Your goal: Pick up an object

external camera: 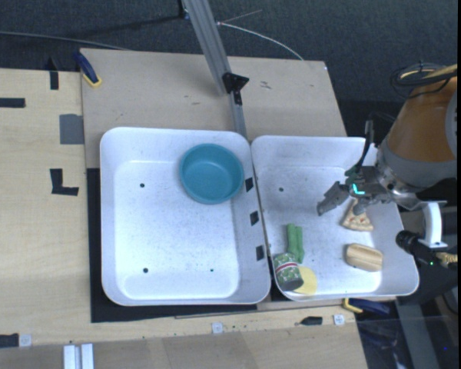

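In the right bin (307,160), my gripper (348,201) hangs low over the right half and looks open, one dark finger (329,201) splayed out to the left. Nothing shows between the fingers. Just below it lies a tan, pizza-slice-shaped piece (359,221), close to the gripper but apart from the left finger. A tan bread roll (364,257) rests further toward the front right corner. A green stick-shaped object (295,241) lies near the bin's front left, above a small labelled packet (287,270) and a yellow disc (307,281).
A blue bowl (210,173) sits at the back of the left bin (138,229). A grey metal pole (211,41) slants in from the top toward the divider between the bins. The arm's orange-banded body (422,133) overhangs the right bin's right rim.
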`<state>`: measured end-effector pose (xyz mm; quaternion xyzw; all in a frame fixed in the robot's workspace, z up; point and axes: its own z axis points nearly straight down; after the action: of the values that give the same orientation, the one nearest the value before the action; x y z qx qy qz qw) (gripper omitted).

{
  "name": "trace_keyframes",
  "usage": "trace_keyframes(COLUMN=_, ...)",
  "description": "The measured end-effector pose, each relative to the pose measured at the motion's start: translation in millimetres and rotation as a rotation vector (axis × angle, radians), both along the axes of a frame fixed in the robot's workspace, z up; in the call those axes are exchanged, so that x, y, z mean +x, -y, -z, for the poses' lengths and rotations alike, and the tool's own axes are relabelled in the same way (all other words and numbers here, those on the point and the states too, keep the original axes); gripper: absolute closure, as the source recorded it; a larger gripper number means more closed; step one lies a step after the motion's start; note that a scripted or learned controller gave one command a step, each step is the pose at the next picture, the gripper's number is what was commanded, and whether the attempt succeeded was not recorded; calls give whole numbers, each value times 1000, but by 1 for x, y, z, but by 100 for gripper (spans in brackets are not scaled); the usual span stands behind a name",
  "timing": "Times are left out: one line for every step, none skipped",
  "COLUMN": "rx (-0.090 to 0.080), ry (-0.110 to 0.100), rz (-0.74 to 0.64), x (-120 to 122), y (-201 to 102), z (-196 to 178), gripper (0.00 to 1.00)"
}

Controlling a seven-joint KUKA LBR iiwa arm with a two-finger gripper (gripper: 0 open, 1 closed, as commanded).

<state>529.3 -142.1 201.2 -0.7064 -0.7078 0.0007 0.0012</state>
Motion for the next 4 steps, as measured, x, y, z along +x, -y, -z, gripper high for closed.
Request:
trace_keyframes(rx=0, ry=1, rz=0, x=0, y=0, z=0, gripper=0)
trace_keyframes(rx=0, ry=-5, rz=1, x=0, y=2, z=64, gripper=0)
trace_keyframes(rx=0, ry=5, rz=2, x=2, y=3, z=109, gripper=0)
trace_keyframes(rx=4, ry=14, rz=-1, x=6, y=0, z=95, gripper=100)
